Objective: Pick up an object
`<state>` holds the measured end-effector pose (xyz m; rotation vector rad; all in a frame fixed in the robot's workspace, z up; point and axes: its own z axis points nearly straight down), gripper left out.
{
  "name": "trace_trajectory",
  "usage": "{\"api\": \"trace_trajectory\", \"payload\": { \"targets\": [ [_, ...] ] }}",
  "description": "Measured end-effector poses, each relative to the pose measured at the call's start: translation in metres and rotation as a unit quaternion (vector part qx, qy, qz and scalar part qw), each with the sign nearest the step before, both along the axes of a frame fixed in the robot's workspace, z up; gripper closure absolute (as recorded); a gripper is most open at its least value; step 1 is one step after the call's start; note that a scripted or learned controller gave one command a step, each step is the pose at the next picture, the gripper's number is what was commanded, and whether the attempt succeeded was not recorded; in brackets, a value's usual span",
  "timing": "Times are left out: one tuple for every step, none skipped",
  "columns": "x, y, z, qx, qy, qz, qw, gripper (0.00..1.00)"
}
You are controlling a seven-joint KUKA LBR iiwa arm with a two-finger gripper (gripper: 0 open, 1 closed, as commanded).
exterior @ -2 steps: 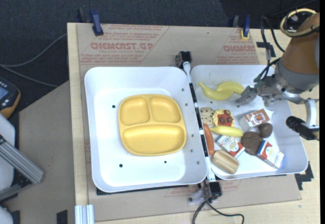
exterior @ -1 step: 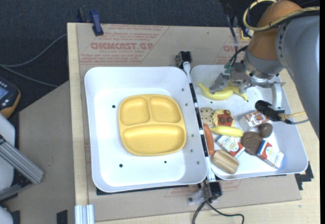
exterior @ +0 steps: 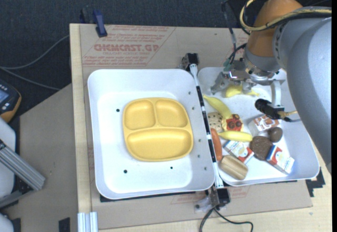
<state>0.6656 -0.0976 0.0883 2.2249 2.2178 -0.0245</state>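
Note:
My gripper [exterior: 231,81] hangs low over the far left corner of the right bin [exterior: 308,165]. A small yellow piece [exterior: 235,91] lies directly under it; whether it is touched or held cannot be made out. Nearer in the same bin lie a long yellow banana [exterior: 217,104], a tan cracker [exterior: 214,119], a red toy [exterior: 233,122], a second yellow banana [exterior: 235,135], an orange stick [exterior: 216,145], a bread roll [exterior: 234,167], a brown round cookie [exterior: 260,145] and several small red-and-white packets [exterior: 279,159].
The left bin [exterior: 105,162] holds a yellow divided plate [exterior: 157,128] in its middle. A raised rim with clamps [exterior: 202,115] separates the two bins. The grey arm [exterior: 308,52] covers the right bin's far right side.

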Motion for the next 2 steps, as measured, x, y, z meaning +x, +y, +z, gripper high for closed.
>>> {"api": "trace_trajectory", "payload": {
  "targets": [
    [-0.002,-0.001,0.012,0.0025,0.005,-0.002,1.0,1.0],
    [-0.097,0.059,0.102,0.0077,-0.007,0.004,0.9999,1.0]
  ]
}}
